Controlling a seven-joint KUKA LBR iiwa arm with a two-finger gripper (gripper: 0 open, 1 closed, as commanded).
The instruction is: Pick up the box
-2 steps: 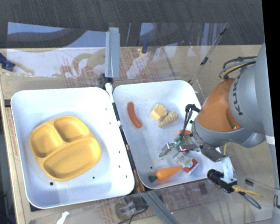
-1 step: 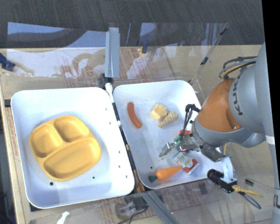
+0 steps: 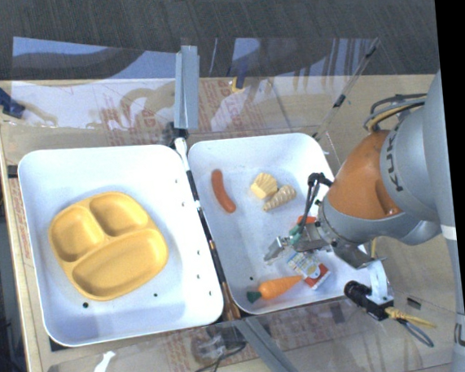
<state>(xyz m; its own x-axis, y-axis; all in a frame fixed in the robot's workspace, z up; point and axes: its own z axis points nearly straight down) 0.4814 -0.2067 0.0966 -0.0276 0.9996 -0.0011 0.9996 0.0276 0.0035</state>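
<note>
The box (image 3: 312, 268) is a small red and white carton lying in the right bin (image 3: 244, 221) near its front right corner. My gripper (image 3: 286, 246) is low in that bin, right above the box's upper left end; the wrist hides part of the box. Whether anything is held cannot be made out. The grey arm with its orange band (image 3: 364, 189) comes in from the right over the bin's rim.
In the right bin an orange carrot (image 3: 279, 287) lies just left of the box. A red sausage (image 3: 223, 191), a yellow cheese wedge (image 3: 263, 185) and a ridged pastry (image 3: 279, 198) lie further back. The left bin (image 3: 48, 305) holds a yellow divided tray (image 3: 109, 244).
</note>
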